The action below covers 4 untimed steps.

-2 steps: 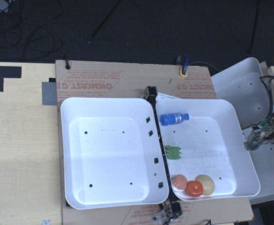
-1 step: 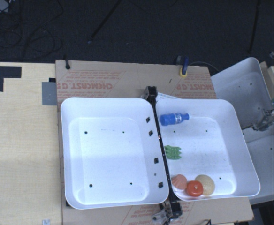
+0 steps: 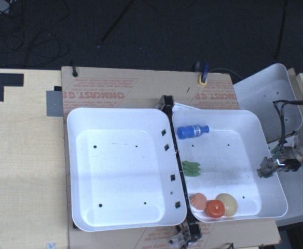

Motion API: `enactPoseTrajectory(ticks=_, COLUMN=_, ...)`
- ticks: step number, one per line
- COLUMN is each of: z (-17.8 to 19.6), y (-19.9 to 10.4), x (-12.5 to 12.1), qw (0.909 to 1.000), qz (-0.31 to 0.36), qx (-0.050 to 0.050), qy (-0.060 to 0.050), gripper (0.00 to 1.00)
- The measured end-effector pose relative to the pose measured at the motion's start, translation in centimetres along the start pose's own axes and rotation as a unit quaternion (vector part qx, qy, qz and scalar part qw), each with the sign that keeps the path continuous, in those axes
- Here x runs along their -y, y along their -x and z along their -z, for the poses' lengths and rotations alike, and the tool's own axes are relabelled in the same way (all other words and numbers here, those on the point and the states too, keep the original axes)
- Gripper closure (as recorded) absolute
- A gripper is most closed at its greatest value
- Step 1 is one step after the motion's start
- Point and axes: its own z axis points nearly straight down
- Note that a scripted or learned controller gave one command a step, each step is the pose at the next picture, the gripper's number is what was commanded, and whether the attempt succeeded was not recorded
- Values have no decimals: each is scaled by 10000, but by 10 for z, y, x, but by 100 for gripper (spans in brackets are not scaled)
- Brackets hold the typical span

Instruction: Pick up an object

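Observation:
The right bin [image 3: 245, 119] holds a blue bottle [image 3: 192, 132] lying on its side near the back left. A small green object [image 3: 191, 168] lies by the divider. In the front left corner a pink-orange piece [image 3: 197, 201], a red round object [image 3: 215, 208] and a pale yellow round object [image 3: 227, 203] sit clustered and touching. What looks like my gripper [image 3: 272, 166] shows small and dark just outside the right bin's right rim, with cables above it. It is well apart from every object, and nothing is visibly held in it.
The left bin [image 3: 79, 139] lies beside the right one, with a black divider clamp [image 3: 175, 154] between them. Both rest on a cardboard sheet [image 3: 115, 90]. A white curved panel [image 3: 265, 87] stands at the back right.

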Motion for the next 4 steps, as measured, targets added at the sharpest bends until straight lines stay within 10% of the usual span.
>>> enactPoseTrajectory(ticks=2, z=118, y=1, x=-48, qw=9999, qz=18, qx=42, qy=97, gripper=100)
enactPoseTrajectory(ticks=3, z=57, y=1, x=0, qw=10000, qz=-4, qx=17, qy=36, gripper=100)
enactPoseTrajectory(ticks=4, z=126, y=1, x=-13, qw=9999, qz=12, qx=45, qy=103, gripper=100)
